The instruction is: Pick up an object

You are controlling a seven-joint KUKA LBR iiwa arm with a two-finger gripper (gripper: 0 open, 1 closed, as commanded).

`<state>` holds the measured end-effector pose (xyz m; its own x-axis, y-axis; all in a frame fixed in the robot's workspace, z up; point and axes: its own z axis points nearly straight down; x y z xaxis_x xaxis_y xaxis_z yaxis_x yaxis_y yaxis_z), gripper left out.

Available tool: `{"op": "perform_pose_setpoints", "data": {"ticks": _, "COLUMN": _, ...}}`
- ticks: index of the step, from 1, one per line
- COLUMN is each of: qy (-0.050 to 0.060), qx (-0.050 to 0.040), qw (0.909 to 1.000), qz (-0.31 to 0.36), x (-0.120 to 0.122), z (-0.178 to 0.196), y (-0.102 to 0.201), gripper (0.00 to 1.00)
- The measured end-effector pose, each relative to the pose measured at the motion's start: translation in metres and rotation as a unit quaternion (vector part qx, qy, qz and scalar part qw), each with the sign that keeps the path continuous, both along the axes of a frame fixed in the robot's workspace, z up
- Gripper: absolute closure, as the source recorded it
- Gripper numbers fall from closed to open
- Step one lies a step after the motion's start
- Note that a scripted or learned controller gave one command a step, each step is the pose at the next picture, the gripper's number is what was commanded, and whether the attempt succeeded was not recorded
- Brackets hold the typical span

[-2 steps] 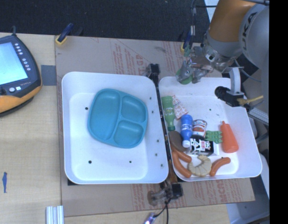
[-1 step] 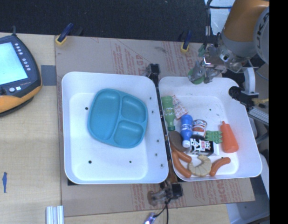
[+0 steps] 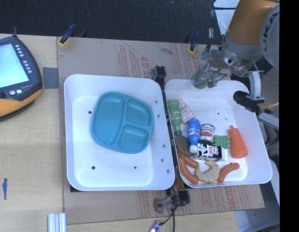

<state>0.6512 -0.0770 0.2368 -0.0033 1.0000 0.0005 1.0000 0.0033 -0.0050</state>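
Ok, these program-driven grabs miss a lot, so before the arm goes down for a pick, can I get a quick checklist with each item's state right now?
1. Gripper above the right bin's far rim, not over the objects: not ok.
2. Something greenish at the jaws, grasp unconfirmed: cannot tell.
3. Objects cluster at the bin's near-left; blue bottle touches the can: not ok for a clean single grab.
4. Orange carrot toy lies apart: ok as target.
5. Blue plate alone in left bin: ok.
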Motion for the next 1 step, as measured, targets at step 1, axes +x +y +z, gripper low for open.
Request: {"op": "perform_pose_setpoints", "data": {"ticks": 1, "qy": 0.000, "qx": -0.0005, "qw": 1.0000, "qz": 0.002, "x": -0.0860, "z": 0.0199, "y": 0.0789, "gripper": 1.00}}
